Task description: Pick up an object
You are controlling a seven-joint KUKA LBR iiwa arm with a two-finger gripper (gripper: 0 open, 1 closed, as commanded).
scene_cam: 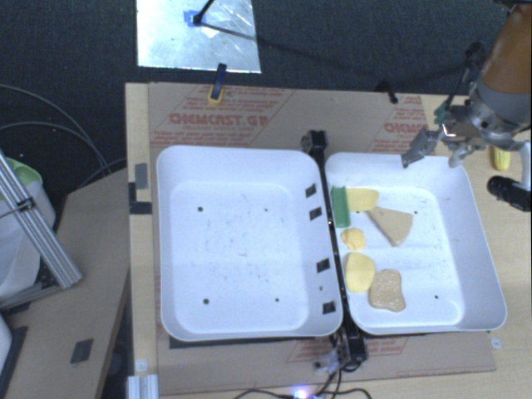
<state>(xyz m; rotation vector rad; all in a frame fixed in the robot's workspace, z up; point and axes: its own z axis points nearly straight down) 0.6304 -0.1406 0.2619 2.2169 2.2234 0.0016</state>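
My gripper [435, 150] hangs over the far edge of the right bin [465, 248], its two fingers spread apart with nothing between them. The objects lie in the left half of that bin, well below and left of the gripper. A green strip [339, 206] lies along the bin's left wall. Beside it sits a yellow piece [362, 199], and a tan wedge [392, 224] lies to its right. Lower down are a small yellow lump [353, 238], a larger yellow piece [359, 272] and a beige lumpy piece [386, 290].
The left bin [241, 239] stands beside the right one, joined by a black divider [326, 223]. A shiny metal sheet [198, 22] lies at the back. A metal frame [33, 231] stands at the far left. Cables run past the bench's back edge.
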